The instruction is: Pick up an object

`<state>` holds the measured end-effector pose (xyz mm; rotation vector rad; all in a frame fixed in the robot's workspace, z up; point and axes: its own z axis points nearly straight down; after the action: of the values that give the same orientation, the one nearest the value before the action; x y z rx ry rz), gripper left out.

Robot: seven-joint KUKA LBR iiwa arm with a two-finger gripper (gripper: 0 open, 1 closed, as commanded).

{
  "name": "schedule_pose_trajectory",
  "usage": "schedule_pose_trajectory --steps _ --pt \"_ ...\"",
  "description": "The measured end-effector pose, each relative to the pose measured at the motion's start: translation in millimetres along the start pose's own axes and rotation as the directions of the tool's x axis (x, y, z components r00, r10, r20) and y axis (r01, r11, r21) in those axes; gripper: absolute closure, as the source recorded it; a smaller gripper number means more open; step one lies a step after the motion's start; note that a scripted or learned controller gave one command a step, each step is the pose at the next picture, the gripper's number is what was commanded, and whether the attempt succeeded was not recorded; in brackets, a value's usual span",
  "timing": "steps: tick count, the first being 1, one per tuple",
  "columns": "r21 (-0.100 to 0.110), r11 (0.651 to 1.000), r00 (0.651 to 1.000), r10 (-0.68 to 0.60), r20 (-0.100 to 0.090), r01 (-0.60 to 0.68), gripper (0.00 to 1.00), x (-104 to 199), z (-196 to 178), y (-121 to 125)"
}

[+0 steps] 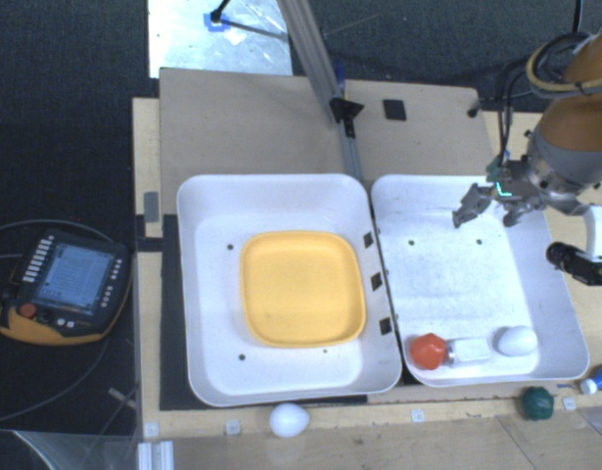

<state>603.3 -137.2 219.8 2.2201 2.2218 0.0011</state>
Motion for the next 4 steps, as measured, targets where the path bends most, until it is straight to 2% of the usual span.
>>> schedule_pose_trajectory --steps 1,3,4 --pt "0.000 1.000 1.000 0.000 0.000 0.000 0.00 0.0 0.0 0.0" --pt "0.005 1.000 1.000 0.001 -0.001 -0.001 0.00 -10.2 100.6 -8.0" --pt "0.002 1.000 1.000 0.001 0.000 -0.001 0.00 -10.0 130.6 -8.4"
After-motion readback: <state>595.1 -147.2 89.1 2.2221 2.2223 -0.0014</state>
